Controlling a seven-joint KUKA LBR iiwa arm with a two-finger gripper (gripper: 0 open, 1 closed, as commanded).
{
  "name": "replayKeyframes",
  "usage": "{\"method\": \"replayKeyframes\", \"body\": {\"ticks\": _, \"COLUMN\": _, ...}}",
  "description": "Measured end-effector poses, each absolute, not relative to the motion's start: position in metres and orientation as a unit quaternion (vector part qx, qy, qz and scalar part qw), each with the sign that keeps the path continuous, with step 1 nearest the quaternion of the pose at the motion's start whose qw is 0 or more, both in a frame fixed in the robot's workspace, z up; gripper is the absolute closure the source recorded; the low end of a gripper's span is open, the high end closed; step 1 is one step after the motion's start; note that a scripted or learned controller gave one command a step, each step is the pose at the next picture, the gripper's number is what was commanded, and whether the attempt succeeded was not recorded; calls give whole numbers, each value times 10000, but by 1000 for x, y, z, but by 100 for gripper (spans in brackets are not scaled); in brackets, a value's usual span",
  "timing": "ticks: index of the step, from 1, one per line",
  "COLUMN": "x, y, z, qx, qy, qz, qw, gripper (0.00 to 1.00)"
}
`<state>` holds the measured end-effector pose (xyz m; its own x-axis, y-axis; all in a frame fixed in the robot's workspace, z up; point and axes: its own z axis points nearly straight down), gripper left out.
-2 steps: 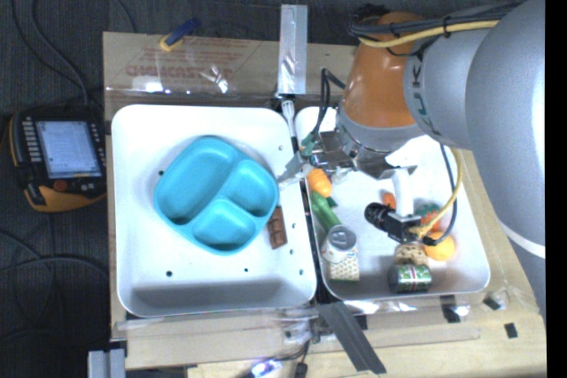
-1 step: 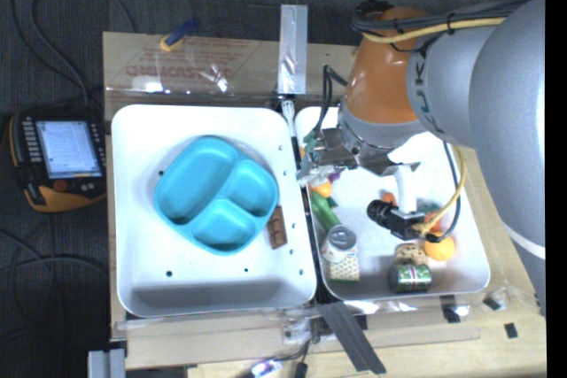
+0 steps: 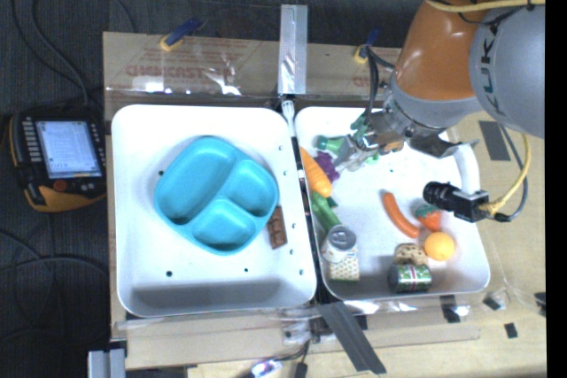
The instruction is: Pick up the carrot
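Carrot lies in right bin by left wall, beside purple veg. Likely light, stiff, slick plastic; grab mid-body across width. End effector near it, can't tell if spread.

The orange, tapered toy carrot lies in the right white bin, close against its left wall in the upper-left part. It lies flat and slanted, narrow end toward the top-left, thick end toward the bottom-right. Green pieces sit just below it.
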<state>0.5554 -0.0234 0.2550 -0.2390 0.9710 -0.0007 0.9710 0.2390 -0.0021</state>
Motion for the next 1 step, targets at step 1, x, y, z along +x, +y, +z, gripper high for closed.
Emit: {"method": "replayKeyframes", "body": {"ticks": 1, "x": 494, "y": 10, "z": 202, "qx": -6821, "qy": -7313, "qz": 25, "qw": 24, "gripper": 100}}
